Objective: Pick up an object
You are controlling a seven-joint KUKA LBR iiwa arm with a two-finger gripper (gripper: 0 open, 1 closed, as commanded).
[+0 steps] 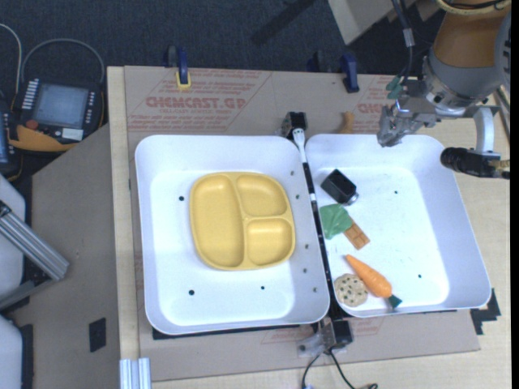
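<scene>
Lining cardboard bench (243,96), two white bins (162,241), dark floor (162,6)

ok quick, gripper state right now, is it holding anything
gripper: above the far edge of the right bin, nothing seen between its fingers; open or shut cannot be told.

Both white bins (162,298) smooth plastic, slight sheen. Yellow divided tray (242,219) matt plastic. Tabletop (243,96) brown cardboard-like sheet, matt, red print. Carrot (369,276) smooth, glossy plastic look. Black block (339,186) matt. Wrist (413,112) dull grey metal.
</scene>
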